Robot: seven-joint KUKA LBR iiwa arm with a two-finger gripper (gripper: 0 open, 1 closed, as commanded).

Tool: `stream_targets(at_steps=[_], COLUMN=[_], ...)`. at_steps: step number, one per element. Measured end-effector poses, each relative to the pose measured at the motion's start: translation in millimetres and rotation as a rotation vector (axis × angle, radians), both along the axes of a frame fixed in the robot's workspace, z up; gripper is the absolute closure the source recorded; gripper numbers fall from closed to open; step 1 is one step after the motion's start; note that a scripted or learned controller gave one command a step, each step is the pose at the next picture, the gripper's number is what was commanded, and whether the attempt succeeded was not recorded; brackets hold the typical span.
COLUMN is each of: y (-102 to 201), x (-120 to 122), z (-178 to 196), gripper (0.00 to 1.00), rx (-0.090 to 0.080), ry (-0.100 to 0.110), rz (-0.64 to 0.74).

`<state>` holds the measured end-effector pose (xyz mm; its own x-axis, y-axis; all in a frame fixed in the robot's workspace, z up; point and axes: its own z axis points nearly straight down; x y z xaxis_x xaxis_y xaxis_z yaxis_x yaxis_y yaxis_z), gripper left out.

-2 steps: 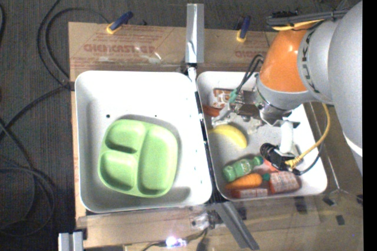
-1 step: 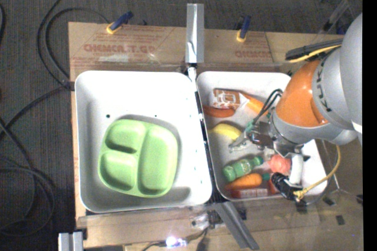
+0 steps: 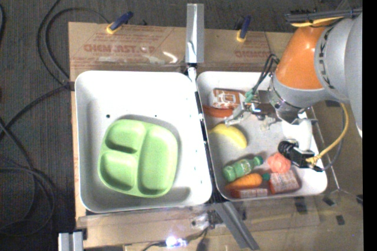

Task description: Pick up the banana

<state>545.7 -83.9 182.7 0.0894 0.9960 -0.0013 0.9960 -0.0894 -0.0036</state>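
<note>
Overhead view of the right bin (image 3: 321,185), where the banana (image 3: 231,136), a short yellow piece, lies near the bin's left wall, just above the green bottle (image 3: 240,168) and the carrot (image 3: 246,181). The gripper (image 3: 254,109) hangs just above and to the right of the fruit; whether its jaws are spread or pressed together cannot be told from this angle. The banana is judged light, smooth-skinned and somewhat soft, so a moderate pinch across its narrow width at mid-length seems best. A red-and-white packet (image 3: 224,98) behind the gripper bears print too small to read. Faint red lettering on the cardboard backing (image 3: 118,46) is likewise illegible.
</note>
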Motion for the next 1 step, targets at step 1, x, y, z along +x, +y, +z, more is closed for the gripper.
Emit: stream_targets(at_steps=[1], y=[-14.6], x=[-2.6], z=[-92.6], gripper=[0.0], rx=[0.0], ry=[-0.015], rz=[0.105])
